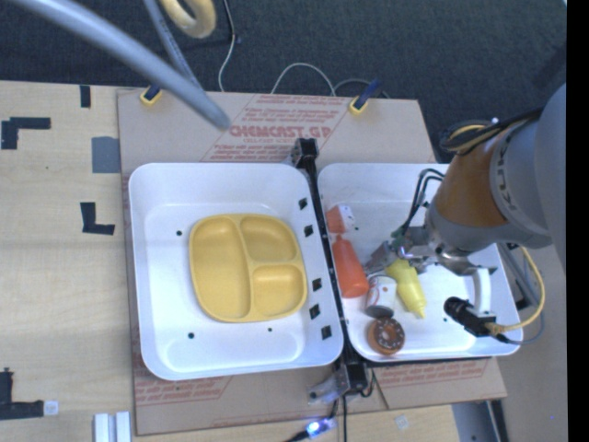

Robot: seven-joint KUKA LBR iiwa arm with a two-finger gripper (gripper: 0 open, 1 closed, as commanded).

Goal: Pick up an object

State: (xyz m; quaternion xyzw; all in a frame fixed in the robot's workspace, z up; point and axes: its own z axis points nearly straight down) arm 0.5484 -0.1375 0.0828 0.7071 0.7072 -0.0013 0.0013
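My gripper (pixel 394 254) reaches down into the right bin (pixel 368 184), just above a yellow banana-like piece (pixel 409 288) that lies slanted near the bin's middle. Left of it lies an orange carrot-shaped piece (pixel 349 265) along the divider, with a small white and orange item (pixel 340 217) above it. A small white cup-like thing (pixel 380 295) sits between carrot and banana. A brown round doughnut (pixel 386 336) lies near the bin's front edge. The wrist hides the fingertips.
The left bin (pixel 156 191) holds a yellow divided plate (pixel 248 266) in its middle. A black divider (pixel 317 238) runs between the two bins. A grey pole (pixel 110 40) crosses the upper left above the bench.
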